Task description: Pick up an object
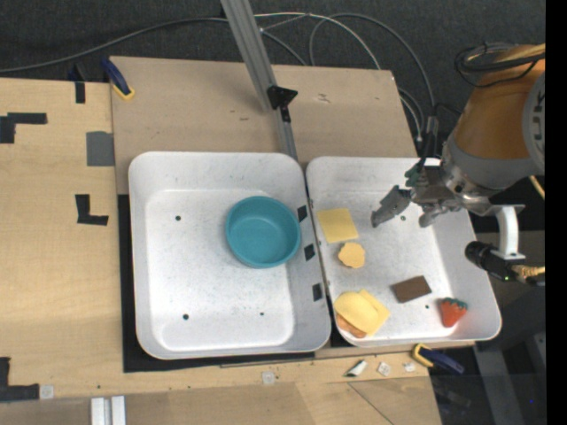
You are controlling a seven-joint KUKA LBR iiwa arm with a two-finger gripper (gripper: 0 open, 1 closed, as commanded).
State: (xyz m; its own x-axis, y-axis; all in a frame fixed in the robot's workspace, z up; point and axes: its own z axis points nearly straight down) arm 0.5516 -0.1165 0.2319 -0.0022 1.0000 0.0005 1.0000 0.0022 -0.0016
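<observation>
Tool [409,211] hangs over the right bin [381,173], fingers spread, nothing between them. We note below it a yellow square [337,224], orange disc [352,255], brown block [411,289], yellow lump [361,312] and strawberry [453,312]. We note a blue bowl [262,230] in the left bin [168,264].

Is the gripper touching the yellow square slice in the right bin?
Apart. The camera view shows bare bin floor between the gripper and the yellow square slice.
</observation>
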